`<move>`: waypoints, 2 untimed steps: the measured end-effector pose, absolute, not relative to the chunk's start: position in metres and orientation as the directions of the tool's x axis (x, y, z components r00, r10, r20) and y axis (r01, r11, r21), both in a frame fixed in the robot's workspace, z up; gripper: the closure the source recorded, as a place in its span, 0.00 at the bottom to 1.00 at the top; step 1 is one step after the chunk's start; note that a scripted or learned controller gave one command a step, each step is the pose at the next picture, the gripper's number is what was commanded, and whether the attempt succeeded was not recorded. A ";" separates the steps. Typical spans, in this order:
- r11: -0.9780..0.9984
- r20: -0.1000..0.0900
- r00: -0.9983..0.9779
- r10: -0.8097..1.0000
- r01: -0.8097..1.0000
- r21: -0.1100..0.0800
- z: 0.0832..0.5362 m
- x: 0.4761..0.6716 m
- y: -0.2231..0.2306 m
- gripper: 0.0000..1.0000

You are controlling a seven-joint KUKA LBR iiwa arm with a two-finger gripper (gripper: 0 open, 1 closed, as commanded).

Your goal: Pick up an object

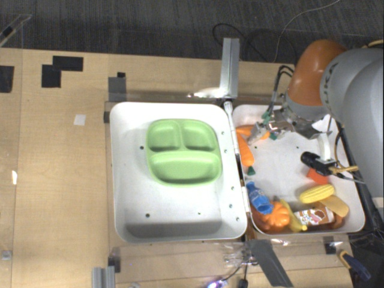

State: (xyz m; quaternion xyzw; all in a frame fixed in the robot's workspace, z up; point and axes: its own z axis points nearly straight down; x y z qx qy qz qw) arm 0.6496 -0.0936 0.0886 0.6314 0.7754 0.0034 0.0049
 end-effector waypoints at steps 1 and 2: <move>0.094 -0.002 -0.094 0.996 0.996 0.008 0.120 0.668 -0.156 0.00; 0.044 -0.006 -0.044 0.999 0.998 0.043 0.104 0.675 -0.121 0.00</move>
